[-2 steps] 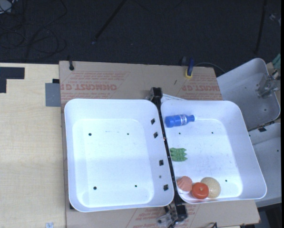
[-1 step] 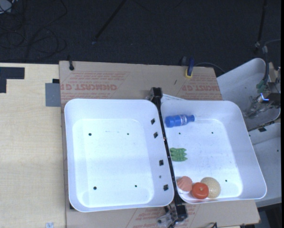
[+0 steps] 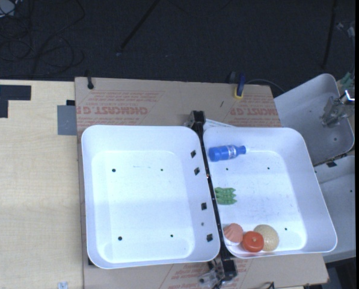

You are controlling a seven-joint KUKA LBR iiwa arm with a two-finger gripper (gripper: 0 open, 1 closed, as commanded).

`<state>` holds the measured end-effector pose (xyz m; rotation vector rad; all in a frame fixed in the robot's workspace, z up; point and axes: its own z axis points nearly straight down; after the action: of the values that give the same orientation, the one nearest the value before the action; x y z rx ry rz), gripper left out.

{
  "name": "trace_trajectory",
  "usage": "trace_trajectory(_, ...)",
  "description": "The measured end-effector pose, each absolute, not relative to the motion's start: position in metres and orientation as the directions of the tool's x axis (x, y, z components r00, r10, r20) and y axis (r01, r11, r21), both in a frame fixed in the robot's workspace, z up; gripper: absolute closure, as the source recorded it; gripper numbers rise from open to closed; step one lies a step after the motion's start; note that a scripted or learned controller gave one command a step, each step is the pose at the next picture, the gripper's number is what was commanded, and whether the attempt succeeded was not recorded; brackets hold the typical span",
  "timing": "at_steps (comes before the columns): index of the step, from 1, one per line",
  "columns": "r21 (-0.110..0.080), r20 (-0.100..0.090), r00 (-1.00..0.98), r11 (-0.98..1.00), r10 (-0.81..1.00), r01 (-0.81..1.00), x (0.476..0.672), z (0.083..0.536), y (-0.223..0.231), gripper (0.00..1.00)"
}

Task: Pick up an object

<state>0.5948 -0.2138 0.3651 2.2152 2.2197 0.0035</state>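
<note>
— What is in the right bin [image 3: 299, 179]?

— A blue bottle [image 3: 227, 152] lies on its side at 11 o'clock, its cap pointing toward 3. A small green thing [image 3: 225, 195] sits at 9 o'clock, close to the bin's left wall and well apart from the bottle.

— And lower down?

— Three round pieces are bunched at 7 o'clock, against the near wall: a pink one [image 3: 233, 232], a red one [image 3: 252, 241] and a tan one [image 3: 267, 236]. The red one touches both of the others. I cannot tell what they are.

— The left bin [image 3: 143, 203]?

— White floor with a few dark dots. It touches the right bin along a black seam.

— What is under them?

— A cardboard sheet [image 3: 137, 104] with red print, lying on the pale wooden bench [image 3: 29, 191]. A yellow clamp [image 3: 240, 89] stands at the sheet's 12 o'clock edge.
</note>
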Motion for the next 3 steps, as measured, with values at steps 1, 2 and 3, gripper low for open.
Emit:
trace_trajectory(1,-0.003,0.000,-0.004,0.004,1.000,1.000,0.639,0.330,-0.212,1.00)
trace_trajectory(2,0.006,-0.002,-0.003,0.003,1.000,1.000,0.645,0.400,-0.214,1.00)
trace_trajectory(3,-0.002,0.000,0.001,-0.001,1.000,1.000,0.630,0.407,-0.213,1.00)
